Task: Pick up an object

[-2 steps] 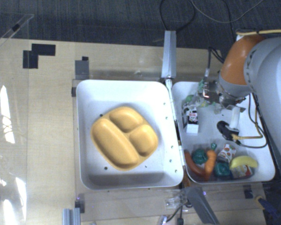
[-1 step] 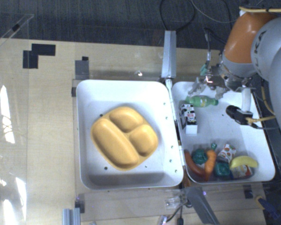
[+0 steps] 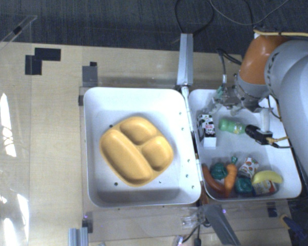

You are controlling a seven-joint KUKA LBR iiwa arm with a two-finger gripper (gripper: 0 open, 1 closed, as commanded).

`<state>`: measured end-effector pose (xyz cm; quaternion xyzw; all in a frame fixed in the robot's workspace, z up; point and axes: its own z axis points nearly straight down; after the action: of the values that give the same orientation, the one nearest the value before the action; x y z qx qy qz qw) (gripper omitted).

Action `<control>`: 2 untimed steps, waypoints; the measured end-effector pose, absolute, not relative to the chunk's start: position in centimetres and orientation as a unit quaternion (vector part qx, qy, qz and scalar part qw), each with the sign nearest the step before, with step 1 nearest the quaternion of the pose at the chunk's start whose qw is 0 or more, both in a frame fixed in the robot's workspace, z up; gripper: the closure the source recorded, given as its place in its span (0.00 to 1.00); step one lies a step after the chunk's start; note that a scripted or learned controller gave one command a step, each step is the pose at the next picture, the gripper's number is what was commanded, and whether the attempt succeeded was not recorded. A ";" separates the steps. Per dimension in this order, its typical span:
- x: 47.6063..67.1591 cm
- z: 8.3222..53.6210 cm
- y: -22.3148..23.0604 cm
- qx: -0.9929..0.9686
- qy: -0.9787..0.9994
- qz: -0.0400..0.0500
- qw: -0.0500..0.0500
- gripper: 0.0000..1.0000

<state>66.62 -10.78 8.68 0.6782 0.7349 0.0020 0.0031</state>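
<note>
1. Reaching in from the right, the grey arm (image 3: 297, 86) with its orange band (image 3: 256, 60) hangs over the far end of the right bin (image 3: 297, 186); the end effector (image 3: 227, 100) sits low there, above the bin floor.
2. Whether the end effector is parted or closed cannot be told, as the wrist hides its tips; nothing can be seen between them.
3. Just below the end effector lies a green bottle (image 3: 231, 126) on its side, its length running across the bin.
4. Down and to the left of the end effector, against the bin's left wall, stands a small black-and-white carton (image 3: 207, 125) with a white block (image 3: 209, 141) just beneath it.
5. Well below the end effector, at the near end of the same bin, a cluster of toy foods is packed close: a red-brown sausage (image 3: 213, 182), a carrot (image 3: 231, 173), a teal piece (image 3: 243, 185) and a banana (image 3: 267, 177).
6. Far to the left of the end effector, the left bin (image 3: 97, 188) holds a yellow three-compartment tray (image 3: 137, 149), tilted diagonally.
7. Both bins rest side by side on the pale wooden tabletop (image 3: 36, 152).
</note>
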 end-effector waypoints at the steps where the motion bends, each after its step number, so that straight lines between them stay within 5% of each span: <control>1: 59.6 8.8 -14.5 0.658 0.753 0.002 0.004 0.00; 2: 59.9 10.1 -14.3 0.658 0.753 0.005 0.006 1.00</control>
<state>59.85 -14.34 10.06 0.6577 0.7532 0.0053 0.0062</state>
